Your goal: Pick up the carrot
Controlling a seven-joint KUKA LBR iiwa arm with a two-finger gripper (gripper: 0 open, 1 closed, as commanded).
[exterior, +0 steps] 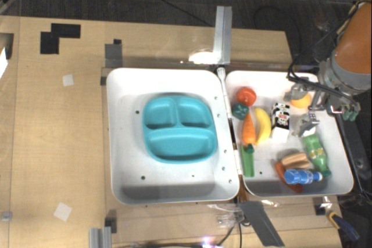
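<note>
The carrot [249, 128] is orange with a green stalk [248, 160]. It lies lengthwise along the left side of the right bin [343, 183], close to the divider, with a yellow banana [264, 124] touching its right side. My gripper [310, 119] hangs over the right part of the same bin, well to the right of the carrot and apart from it, under the orange band of the arm [354, 49]. Nothing shows in its grasp.
A red tomato [246, 94] sits just behind the carrot. A black-and-white toy [281, 116], a yellow item [301, 101], a green bottle [315, 151], a bread roll [292, 158] and a blue bottle [303, 177] crowd the right bin. The left bin [125, 183] holds a teal divided plate [177, 128].
</note>
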